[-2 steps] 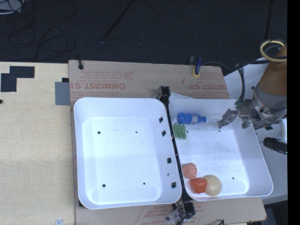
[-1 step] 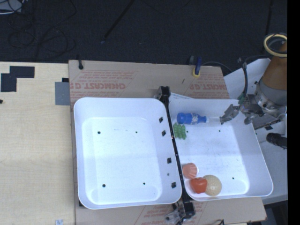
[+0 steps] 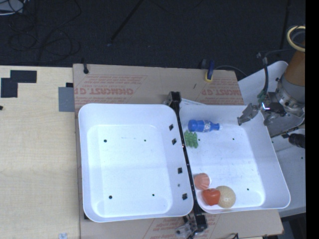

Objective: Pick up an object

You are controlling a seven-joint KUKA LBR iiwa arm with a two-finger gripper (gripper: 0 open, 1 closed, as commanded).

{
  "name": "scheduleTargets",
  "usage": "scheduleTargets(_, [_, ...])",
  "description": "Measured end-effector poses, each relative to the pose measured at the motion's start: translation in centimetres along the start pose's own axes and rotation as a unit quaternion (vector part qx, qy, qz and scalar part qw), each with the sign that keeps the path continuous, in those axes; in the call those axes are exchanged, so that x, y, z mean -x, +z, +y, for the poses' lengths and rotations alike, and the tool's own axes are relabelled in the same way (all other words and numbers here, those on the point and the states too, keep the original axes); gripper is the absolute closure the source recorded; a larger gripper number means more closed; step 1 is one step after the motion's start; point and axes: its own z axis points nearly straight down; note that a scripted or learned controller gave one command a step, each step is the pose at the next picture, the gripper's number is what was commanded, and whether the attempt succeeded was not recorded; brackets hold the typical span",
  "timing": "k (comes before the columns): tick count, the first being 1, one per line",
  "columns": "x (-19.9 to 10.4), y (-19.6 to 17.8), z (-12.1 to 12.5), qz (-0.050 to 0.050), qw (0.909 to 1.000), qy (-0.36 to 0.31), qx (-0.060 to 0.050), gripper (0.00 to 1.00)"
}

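Blue bottle in the right bin, well apart from the open, empty-fingered end effector

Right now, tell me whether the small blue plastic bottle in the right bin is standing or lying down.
Lying down. The small blue plastic bottle rests on its side on the floor of the right white bin, its cap end pointing right.

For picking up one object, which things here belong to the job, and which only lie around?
Job:
- gripper
- blue bottle
- green toy
- pink ball
- red ball
- cream ball
- right bin

Lying about:
- left bin
- cardboard sheet
- blue clamp
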Motion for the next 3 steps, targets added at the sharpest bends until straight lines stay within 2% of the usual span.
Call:
scheduleTargets(1, [-0.5, -8.4, -9.7, 0.0, 1.0, 0.004, -0.001, 0.0])
scheduleTargets(2, [-0.2, 1.4, -6.9, 0.002, 1.0, 0.002, -0.006, 0.0])
scheduleTargets(3, [-0.1, -0.2, -6.8, 0.001, 1.0, 0.002, -0.003, 1.0])
